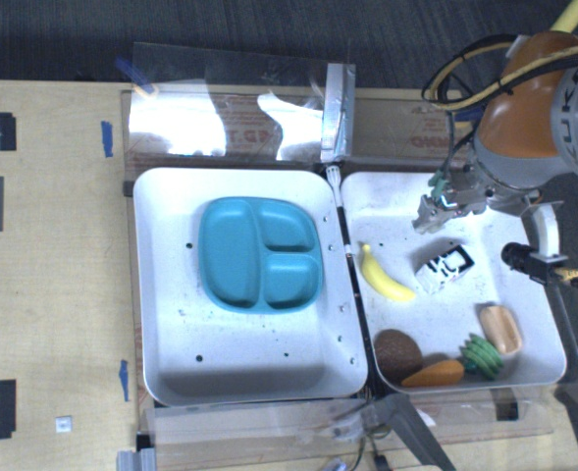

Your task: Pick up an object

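gripper (442,207) over right bin (539,307), above black-and-white block (445,264) | grip state: cannot tell | risk: block sits just beside banana (386,279); descent may nudge both

We see a robotics lab bench: a wooden table (43,292) marked with black tape, two white bins (171,361) side by side at centre, and a grey-and-orange arm (534,116) with loose cables at upper right.
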Controlling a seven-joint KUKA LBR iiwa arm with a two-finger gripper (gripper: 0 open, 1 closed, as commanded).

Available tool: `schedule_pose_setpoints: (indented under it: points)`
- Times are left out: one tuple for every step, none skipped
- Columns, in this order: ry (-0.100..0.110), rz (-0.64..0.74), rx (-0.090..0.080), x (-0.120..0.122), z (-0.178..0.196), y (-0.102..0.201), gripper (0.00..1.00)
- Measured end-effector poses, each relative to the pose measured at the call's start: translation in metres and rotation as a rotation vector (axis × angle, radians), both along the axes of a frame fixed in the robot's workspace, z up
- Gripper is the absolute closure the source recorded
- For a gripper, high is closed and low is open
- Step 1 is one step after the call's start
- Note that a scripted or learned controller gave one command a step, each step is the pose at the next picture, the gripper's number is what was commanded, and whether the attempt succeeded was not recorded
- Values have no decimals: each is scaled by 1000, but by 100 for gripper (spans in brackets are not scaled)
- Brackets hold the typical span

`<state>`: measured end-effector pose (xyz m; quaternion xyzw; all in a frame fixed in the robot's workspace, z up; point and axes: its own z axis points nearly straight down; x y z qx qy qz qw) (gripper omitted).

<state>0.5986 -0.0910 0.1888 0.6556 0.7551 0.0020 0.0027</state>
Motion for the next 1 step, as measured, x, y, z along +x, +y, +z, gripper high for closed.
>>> schedule_pose_setpoints:
  points:
    - [3,-1,0,-1,-2,-1,0]
